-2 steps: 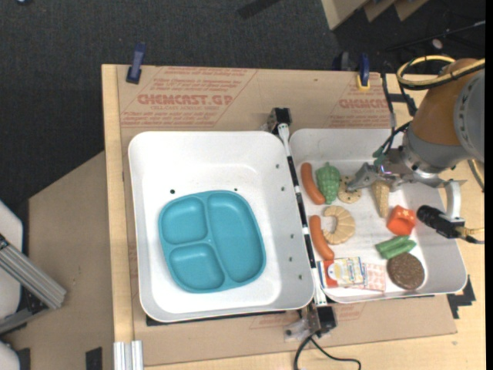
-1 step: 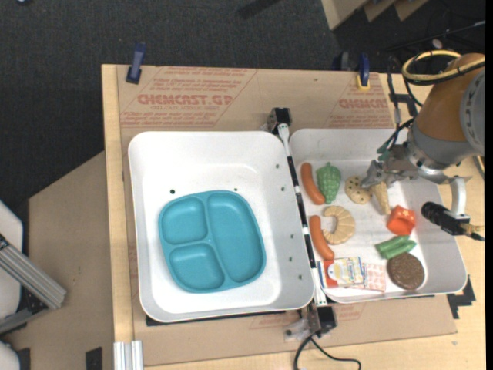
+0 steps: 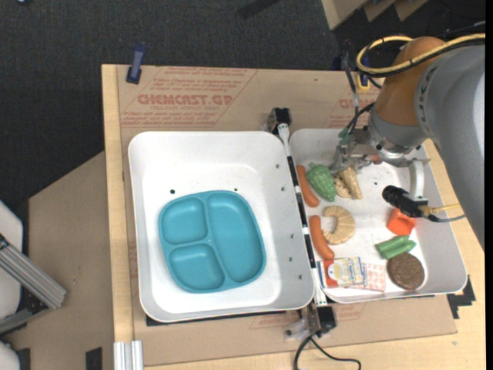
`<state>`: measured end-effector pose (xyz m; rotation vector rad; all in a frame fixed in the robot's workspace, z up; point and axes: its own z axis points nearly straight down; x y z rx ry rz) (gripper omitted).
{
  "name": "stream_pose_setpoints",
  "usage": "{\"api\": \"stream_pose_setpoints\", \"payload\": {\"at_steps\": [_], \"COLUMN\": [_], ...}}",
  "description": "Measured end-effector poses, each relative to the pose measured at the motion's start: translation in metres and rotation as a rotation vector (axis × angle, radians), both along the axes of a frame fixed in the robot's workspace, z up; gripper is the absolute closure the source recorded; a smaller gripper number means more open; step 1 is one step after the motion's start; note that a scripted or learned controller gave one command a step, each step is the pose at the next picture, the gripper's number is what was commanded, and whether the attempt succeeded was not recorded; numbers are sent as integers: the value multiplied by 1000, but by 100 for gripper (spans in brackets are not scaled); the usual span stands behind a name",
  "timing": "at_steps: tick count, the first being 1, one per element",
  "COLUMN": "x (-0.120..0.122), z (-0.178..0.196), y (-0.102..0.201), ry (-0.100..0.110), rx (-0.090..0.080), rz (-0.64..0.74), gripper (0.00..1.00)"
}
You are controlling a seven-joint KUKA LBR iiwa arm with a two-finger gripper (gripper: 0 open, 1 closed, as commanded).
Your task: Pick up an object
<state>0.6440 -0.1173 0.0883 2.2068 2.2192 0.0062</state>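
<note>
My gripper (image 3: 351, 160) hangs low over the back left of the right bin (image 3: 368, 210). Right below it lies a tan, shell-like piece (image 3: 351, 183), with a green bumpy item (image 3: 322, 182) beside that on the left. An orange carrot-like stick (image 3: 307, 186) lies along the bin's left wall. Further forward sit a pale ring-shaped pastry (image 3: 338, 224) and a red-orange sausage (image 3: 321, 240). From this view I cannot make out whether anything is held.
The right bin's front holds a white labelled packet (image 3: 354, 273), a brown round disc (image 3: 406, 271), a green pod (image 3: 395, 246) and an orange chunk (image 3: 400, 223). The left bin (image 3: 150, 156) holds a teal divided plate (image 3: 212, 240). The grey arm reaches in from the right.
</note>
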Motion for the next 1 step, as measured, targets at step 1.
{"api": "stream_pose_setpoints", "payload": {"at_steps": [1], "x": [-31], "z": [104], "y": [97], "ry": [0], "rx": [10], "rz": [5], "gripper": [100]}}
